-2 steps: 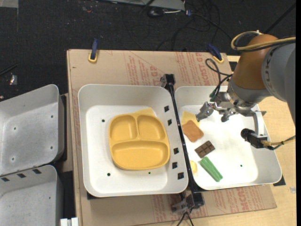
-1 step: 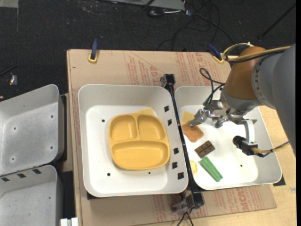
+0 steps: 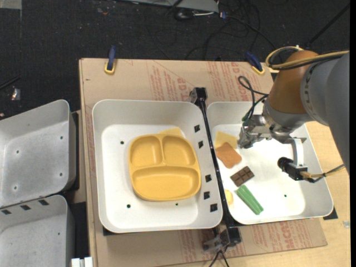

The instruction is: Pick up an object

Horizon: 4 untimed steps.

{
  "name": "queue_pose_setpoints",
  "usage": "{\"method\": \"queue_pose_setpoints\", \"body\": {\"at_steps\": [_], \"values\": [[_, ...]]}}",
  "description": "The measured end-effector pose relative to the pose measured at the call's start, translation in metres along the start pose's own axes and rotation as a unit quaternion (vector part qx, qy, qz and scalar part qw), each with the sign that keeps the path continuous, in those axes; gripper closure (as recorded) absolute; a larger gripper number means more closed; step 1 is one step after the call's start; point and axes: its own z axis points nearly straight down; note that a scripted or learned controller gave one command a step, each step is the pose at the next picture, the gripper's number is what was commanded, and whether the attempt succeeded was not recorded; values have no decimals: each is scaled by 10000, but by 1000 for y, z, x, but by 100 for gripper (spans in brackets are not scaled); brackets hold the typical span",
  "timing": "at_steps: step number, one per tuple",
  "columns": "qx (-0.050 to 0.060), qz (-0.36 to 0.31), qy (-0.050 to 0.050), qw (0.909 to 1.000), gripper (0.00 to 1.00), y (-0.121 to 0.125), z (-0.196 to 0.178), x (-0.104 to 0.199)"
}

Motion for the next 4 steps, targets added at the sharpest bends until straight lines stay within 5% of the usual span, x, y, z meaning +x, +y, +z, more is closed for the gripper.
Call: {"method": "queue_pose_setpoints", "body": {"at_steps": [2, 3, 4], "values": [[-2, -26, -6, 10000, 100, 8, -120, 7], [8, -26, -4, 10000, 100, 9, -144, 7], [40, -34, 4, 10000, 100, -8, -131, 52]]}}
